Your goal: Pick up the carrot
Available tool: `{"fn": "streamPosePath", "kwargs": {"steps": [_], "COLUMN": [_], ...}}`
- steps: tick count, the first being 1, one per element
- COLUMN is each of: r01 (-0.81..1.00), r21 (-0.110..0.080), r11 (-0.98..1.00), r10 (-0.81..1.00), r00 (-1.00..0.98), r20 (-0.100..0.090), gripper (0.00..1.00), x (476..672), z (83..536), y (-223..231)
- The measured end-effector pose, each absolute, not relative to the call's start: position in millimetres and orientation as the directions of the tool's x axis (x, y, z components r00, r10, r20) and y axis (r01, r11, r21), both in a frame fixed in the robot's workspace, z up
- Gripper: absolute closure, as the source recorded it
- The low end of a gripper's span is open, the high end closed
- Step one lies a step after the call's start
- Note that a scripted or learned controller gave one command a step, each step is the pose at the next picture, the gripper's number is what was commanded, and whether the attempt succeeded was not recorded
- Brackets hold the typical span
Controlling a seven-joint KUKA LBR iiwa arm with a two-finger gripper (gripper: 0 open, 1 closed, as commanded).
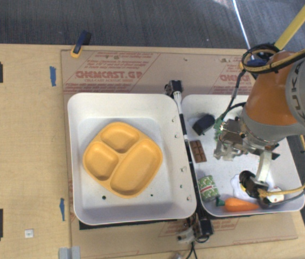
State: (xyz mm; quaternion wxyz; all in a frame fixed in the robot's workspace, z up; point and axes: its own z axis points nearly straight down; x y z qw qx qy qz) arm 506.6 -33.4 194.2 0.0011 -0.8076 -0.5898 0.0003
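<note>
The carrot [240, 204], orange with a green leafy end pointing left, lies along the near edge of the right bin [291, 156]. My gripper [224, 149] hangs over the middle of that bin, up and to the left of the carrot and well apart from it. Nothing shows held in the gripper. The arm's orange band and grey wrist cover the bin's right part.
In the right bin, a small green patterned can [207, 189] lies left of the carrot. A brown chocolate bar [198, 151] rests by the left wall and a dark blue object [203, 124] sits at the back. A yellow divided plate [122, 158] is in the left bin [82, 112].
</note>
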Motion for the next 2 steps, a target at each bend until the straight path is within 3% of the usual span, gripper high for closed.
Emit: {"fn": "streamPosePath", "kwargs": {"steps": [1,2], "r01": [0.994,0.986], "r21": [-0.003,-0.001], "r11": [-0.113,-0.169], "r10": [0.994,0.986], "r00": [0.113,0.169], "r20": [0.001,0.001], "gripper": [1.00,1.00], "x": [479.1,538.7], "z": [184.4,221.9], "y": [42.1,119.8]}}
